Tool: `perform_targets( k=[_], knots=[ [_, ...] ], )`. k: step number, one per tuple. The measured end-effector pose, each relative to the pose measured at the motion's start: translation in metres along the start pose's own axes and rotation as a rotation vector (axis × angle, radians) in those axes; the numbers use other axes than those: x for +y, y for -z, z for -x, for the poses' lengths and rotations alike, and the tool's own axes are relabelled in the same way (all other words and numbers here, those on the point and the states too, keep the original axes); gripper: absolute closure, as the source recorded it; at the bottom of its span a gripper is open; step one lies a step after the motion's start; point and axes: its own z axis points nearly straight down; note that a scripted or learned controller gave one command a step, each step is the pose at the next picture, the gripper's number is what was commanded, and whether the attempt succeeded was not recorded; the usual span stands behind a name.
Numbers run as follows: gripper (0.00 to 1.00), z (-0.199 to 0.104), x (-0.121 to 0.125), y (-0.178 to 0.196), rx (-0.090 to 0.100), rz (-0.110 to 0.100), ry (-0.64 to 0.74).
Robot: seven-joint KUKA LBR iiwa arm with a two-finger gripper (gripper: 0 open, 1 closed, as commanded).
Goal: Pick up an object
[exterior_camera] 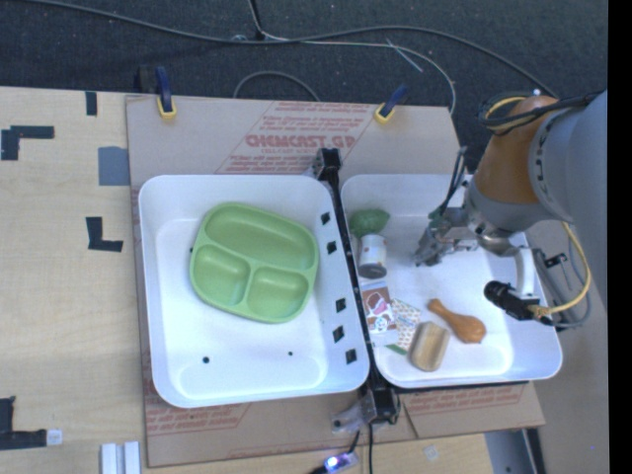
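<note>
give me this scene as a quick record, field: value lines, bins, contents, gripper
left bin: holds a green divided plate
right bin: holds a green round item, a small can, a printed flat packet, a tan bread-like piece and an orange drumstick-shaped toy
gripper: low over the right bin's upper middle, right of the can
grasp: nothing seen between the fingers
arm: reaches in from the right
</note>
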Motion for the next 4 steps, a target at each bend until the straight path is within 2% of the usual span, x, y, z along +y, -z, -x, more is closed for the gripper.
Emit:
perform_targets(
  k=[2,3,4],
  knots=[
    [1.00,0.004,0.006,0.112,0.002,0.002,0.000],
    [1.00,-0.050,0.008,0.105,0.003,-0.004,0.003],
    [1.00,-0.096,0.005,0.115,0.003,-0.003,0.003]
  ],
)
